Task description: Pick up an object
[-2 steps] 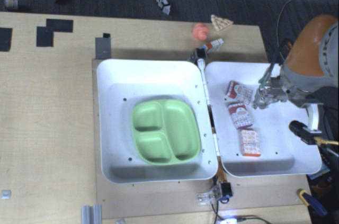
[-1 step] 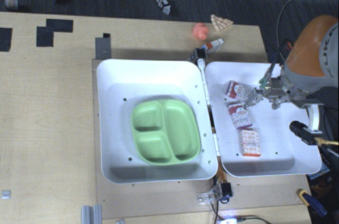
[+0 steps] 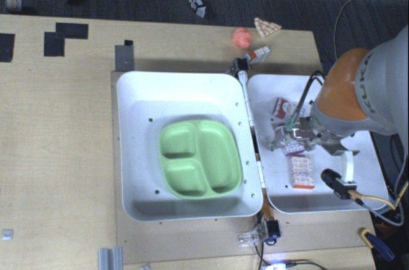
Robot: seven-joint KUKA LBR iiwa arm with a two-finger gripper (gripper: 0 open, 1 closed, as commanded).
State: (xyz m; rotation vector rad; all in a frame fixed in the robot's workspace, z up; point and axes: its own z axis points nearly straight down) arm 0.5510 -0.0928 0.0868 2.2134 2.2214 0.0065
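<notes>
Tool [image 3: 291, 138] is low in the right bin [image 3: 367, 154], down among small packets. Whether it is spread or closed, or has anything, cannot be told: the wrist body and cables cover the tip.

Candidate things crowd it. A small purple-and-white packet [image 3: 293, 149] lies just at the tip, on its 6 o'clock side. An orange-and-white packet [image 3: 302, 172] sits further toward 6 o'clock, touching or nearly touching the purple one. A red-and-white packet [image 3: 281, 109] is near at 11 o'clock.

Risks, as judged:
- Packets lie flat and thin; the tool may close over one and slip off it.
- With neighbours this close, a grab could nudge two together or catch a corner only.
- Loose cable by the wrist could drag across the packets on the lift.

Room: the divider between bins runs close at 9 o'clock, so little sideways slack there. Bare bin floor opens toward 3 o'clock, under the arm. Straight up looks the cleanest way out.

Left bin [image 3: 134, 135] holds a green divided tray [image 3: 199, 157], well apart. Small oddments lie on the table [image 3: 57, 154] beyond the bins at 12 o'clock.
</notes>
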